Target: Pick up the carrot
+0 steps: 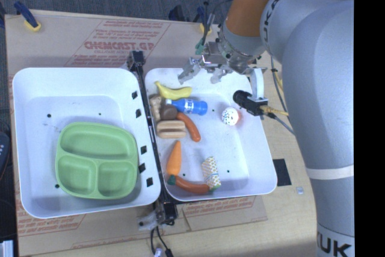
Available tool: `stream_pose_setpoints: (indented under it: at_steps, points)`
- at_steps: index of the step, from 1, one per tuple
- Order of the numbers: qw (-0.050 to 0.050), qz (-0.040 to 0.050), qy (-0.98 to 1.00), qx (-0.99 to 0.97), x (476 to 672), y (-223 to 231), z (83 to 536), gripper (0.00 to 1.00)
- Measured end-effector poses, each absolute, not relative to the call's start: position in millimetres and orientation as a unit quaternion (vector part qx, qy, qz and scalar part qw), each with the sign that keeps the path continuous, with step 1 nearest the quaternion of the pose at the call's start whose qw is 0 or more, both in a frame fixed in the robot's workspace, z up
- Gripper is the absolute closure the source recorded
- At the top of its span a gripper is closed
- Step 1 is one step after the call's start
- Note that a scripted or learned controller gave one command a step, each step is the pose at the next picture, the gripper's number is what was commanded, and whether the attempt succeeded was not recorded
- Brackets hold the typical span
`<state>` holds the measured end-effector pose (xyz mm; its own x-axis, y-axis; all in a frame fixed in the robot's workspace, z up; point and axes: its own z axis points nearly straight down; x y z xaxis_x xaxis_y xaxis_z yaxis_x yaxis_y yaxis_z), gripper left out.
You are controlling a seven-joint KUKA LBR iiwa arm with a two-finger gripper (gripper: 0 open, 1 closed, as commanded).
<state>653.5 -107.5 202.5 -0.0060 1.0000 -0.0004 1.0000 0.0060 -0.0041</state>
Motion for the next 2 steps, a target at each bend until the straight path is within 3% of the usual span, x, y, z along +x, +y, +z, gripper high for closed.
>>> stream_pose_setpoints:
  at_steps: [2]
  points:
    - [0.002, 0.0022, -0.599, -0.801, 533.3, -45, 191, 0.00]
